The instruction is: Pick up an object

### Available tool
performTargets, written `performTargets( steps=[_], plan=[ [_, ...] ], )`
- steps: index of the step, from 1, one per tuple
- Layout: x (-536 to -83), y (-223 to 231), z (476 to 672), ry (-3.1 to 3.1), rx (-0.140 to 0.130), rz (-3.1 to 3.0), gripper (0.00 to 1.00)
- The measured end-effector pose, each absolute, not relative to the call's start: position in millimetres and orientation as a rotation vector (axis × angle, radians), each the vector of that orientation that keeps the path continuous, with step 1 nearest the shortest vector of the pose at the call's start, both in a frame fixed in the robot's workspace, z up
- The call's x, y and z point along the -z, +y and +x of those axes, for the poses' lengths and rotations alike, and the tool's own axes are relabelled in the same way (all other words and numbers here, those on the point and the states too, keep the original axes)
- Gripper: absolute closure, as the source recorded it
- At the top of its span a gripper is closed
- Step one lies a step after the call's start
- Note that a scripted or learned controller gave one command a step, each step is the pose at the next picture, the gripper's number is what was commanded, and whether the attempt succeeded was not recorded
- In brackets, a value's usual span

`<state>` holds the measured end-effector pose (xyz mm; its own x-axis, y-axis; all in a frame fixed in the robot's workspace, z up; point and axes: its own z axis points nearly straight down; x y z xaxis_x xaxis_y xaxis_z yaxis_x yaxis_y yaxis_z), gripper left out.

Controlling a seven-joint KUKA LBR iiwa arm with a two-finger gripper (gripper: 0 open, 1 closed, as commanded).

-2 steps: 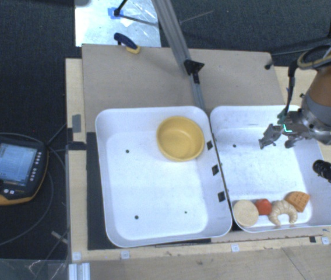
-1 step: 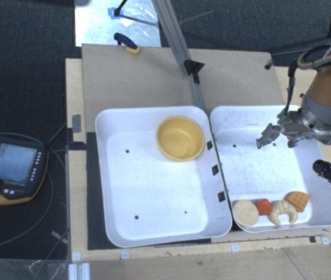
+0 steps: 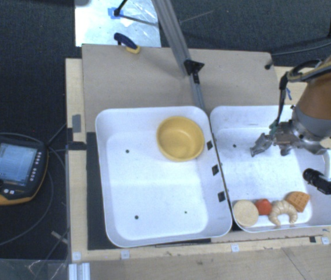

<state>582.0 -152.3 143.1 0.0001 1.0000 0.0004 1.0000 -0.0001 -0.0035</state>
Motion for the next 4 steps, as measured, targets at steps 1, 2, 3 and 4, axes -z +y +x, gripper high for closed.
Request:
performTargets(
  steps=[1, 2, 3, 4],
  plan=[
    [-91, -152, 581.2, -2.22, -0.003, -2.219, 0.0],
    [-104, -152, 582.7, -2.222, 0.002, -2.223, 1.0],
    [-165, -149, 589.6, -2.226, 0.006, -2.224, 1.0],
    [-212, -153, 598.0, -2.225, 0.004, -2.224, 1.0]
  ],
)
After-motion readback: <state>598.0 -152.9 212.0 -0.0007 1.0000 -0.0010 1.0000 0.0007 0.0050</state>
